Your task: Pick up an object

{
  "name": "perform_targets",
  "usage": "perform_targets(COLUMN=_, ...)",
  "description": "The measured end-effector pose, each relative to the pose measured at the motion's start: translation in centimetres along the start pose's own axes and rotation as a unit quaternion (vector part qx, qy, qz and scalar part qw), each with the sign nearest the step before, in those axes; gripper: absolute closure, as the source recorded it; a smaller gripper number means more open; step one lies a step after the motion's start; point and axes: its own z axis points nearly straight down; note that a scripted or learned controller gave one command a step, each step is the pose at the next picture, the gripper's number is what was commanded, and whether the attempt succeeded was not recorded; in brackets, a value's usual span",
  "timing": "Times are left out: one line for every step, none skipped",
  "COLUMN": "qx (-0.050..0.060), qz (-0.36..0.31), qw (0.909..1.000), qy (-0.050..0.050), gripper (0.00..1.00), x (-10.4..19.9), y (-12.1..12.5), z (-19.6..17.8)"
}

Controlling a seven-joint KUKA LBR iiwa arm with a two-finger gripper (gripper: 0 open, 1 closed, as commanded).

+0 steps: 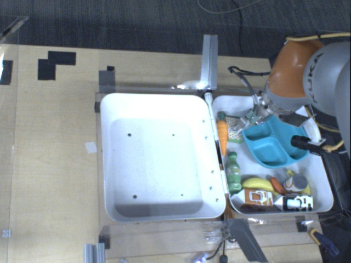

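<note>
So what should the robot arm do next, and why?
Probably lower a little onto the blue dish. The gripper sits at the dish's upper left rim in the right bin, and nothing shows between its fingers yet.

The left bin (pixel 159 158) is open room across its whole floor. The right bin (pixel 327 193) is crowded (carrot (pixel 221 134), green bottle (pixel 233 172), banana (pixel 258 183), blue dish (pixel 272 145)), with the arm (pixel 307 75) hanging over its far side.
</note>
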Motion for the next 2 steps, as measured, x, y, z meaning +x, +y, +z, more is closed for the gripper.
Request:
perform_targets(qx=0.01, qz=-0.155, qw=0.9879, qy=0.01, gripper=1.0, x=5.5, y=5.3, z=-7.4)
perform_targets(qx=0.011, qz=-0.126, qw=0.9919, qy=0.008, gripper=1.0, x=1.8, y=2.9, z=-8.5)
